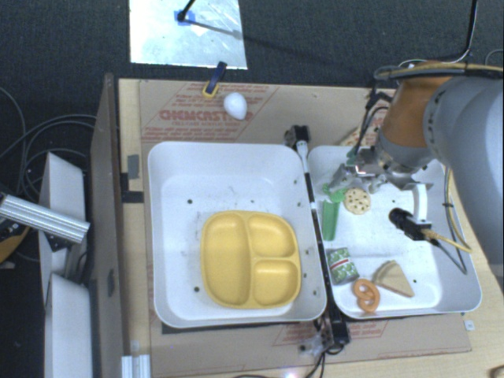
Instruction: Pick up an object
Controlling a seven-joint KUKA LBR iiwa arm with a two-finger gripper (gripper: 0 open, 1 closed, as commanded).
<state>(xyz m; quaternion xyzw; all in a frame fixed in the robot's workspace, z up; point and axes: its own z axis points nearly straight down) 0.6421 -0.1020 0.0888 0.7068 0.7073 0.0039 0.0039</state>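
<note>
The grey arm with its orange band reaches in from the right and hangs over the far half of the right bin. The left bin holds just a yellow divided plate, lying flat and well apart from the gripper. The gripper sits low over the right bin's far-left corner, and everything loose in that bin lies on the side of it nearer the camera. The pale bread wedge rests toward the near edge. The green stick lies just beside the wall the two bins share, its long axis running along that wall from far to near. A small green-and-white packet lies past the stick's near end. The likeliest object to pick is the round speckled cookie. It lies flat just on the camera side of the gripper and close beside the stick, so a short drop toward the camera would probably reach it, though the stick could be caught as well. The pretzel sits at the near edge, touching or almost touching the wedge. A small white egg-shaped thing lies outside the bins on the cardboard. The wrist and its fittings crowd the gripper's tip, so whether it is open or closed cannot be told, and nothing can be seen held in it.
</note>
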